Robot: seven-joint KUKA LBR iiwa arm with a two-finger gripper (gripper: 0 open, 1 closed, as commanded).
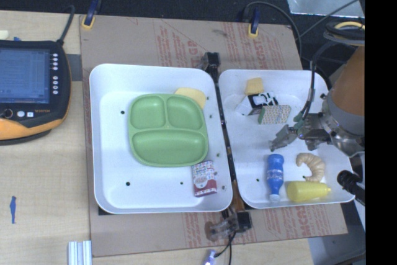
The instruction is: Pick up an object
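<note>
Bottle and lemon-yellow block lie nearest the front rim of the right bin, the blue bottle upright on the page with its white cap toward the front, the yellow piece just beside it. Just behind them rests a pale croissant. Over the bin floor between the bottle and the croissant hangs the gripper, its two dark fingers spread apart with nothing between them, so it is released and carries nothing. Farther back sit a speckled pouch, a black-and-white packet touching it, and a small yellow cube near the far wall. In the left bin a small red-and-white carton lies at the front, a green divided plate fills the middle, and a pale yellow piece peeks from behind it. By my reading the pick is not yet made: a target must be closed on and lifted, the bottle or croissant being nearest.
</note>
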